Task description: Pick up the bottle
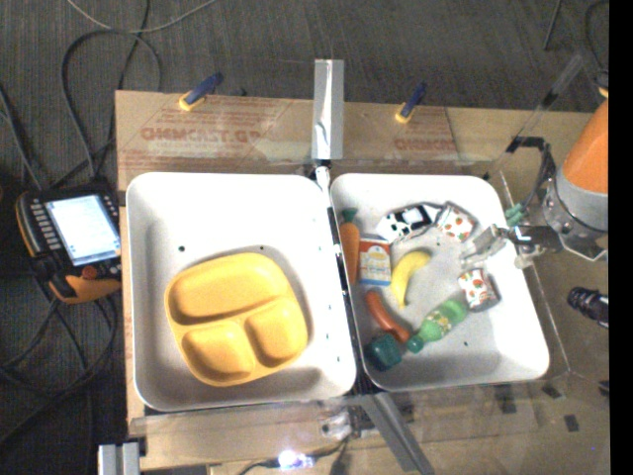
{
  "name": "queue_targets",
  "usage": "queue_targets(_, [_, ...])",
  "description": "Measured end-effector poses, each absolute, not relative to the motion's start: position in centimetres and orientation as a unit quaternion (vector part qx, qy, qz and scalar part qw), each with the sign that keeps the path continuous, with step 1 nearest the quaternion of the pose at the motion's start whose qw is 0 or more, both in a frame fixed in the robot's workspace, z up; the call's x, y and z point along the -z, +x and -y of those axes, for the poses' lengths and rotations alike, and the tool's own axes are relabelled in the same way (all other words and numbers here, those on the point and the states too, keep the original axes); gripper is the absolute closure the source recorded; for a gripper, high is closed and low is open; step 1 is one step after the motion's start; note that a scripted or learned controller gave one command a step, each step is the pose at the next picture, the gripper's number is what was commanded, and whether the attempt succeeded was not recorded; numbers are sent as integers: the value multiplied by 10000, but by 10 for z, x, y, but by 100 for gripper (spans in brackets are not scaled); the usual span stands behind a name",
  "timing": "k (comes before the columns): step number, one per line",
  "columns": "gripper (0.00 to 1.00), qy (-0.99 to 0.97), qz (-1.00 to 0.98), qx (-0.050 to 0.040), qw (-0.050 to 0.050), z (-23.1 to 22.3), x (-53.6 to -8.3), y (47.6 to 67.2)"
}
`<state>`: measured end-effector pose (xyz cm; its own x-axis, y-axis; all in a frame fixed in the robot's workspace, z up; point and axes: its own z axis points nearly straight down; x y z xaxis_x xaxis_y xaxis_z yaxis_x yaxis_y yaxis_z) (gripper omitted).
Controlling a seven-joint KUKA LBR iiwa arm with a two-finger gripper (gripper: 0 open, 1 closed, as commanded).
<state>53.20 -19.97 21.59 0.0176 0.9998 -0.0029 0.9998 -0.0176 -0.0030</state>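
Fingers of the gripper [487, 244] hang over the right bin [514, 354], near its right wall, and we see them slightly parted with nothing between them; the hand is released, touching no object we can make out. The grey arm [584, 181] with its orange band enters from the right edge.

Nearest us in that bin lies the green bottle [436, 325], flat on the floor, its long axis on a diagonal: cap end toward the lower left, base toward the upper right, below the gripper and apart from it. A teal cup [385, 350] sits just beside the cap. A red sausage [382, 312] lies close by. Farther back we find a banana [406, 273], a small carton [373, 261] and a carrot [349, 248] along the left wall. Two patterned packets [477, 287] lie near the fingers.

In the left bin [148, 226] rests a yellow divided tray [235, 315].
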Motion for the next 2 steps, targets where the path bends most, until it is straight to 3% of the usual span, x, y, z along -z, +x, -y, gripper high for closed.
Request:
queue_targets(1, [0, -7402, 6724, -20, 33, 130, -101, 482])
queue_targets(2, [100, -7403, 6722, -34, 63, 130, -107, 481])
